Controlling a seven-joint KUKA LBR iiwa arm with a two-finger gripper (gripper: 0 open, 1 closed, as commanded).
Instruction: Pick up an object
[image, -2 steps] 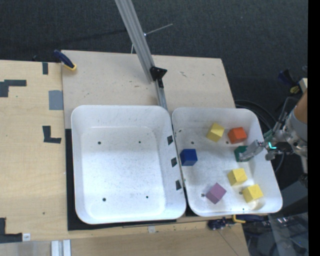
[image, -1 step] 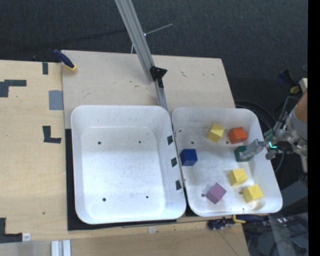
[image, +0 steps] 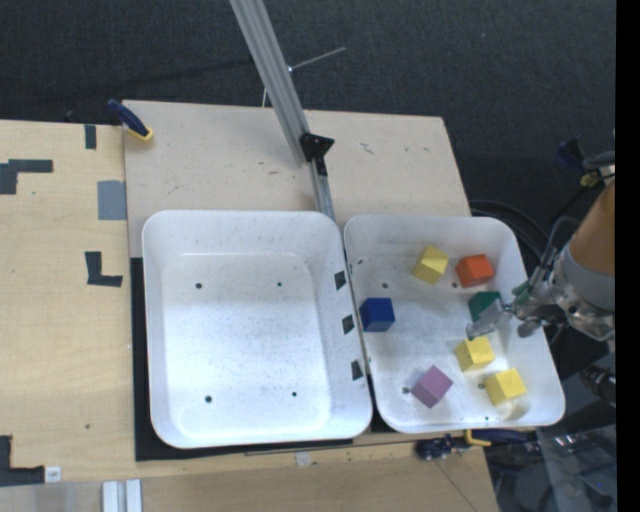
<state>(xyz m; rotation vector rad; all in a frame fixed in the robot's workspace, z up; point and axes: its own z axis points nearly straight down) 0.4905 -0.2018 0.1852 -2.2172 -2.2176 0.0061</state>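
Overhead view of the table (image: 250, 160) carrying two shallow white bins side by side. The left bin (image: 160, 300) is bare apart from a few dark specks; the right bin (image: 400, 245) holds seven small blocks. The gripper (image: 505, 318), entering from the right, hangs low over the right-hand part of this bin, just beside a green block (image: 484, 303) and just above a yellow block (image: 476, 352); whether it is apart or closed cannot be told at this resolution, and no block is seen held. The green block, partly masked by the gripper, appears to be the likeliest object to pick. The other blocks are an orange block (image: 475, 268), a yellow block near the back (image: 432, 264), a blue cube (image: 377, 314) near the divide between the bins, a purple block (image: 432, 385), and a yellow block at the front right corner (image: 506, 385). Judged by appearance, all are light, rigid, flat-faced pieces, unlikely to deform or break; each is best taken across two opposite parallel faces, squarely, since a corner-on grip would probably twist it free. Crowding is the main hindrance: the green, orange and nearer yellow blocks lie close together, and the bin's right wall stands near. A metal pole (image: 275, 75) crosses the upper table, well apart from the work.
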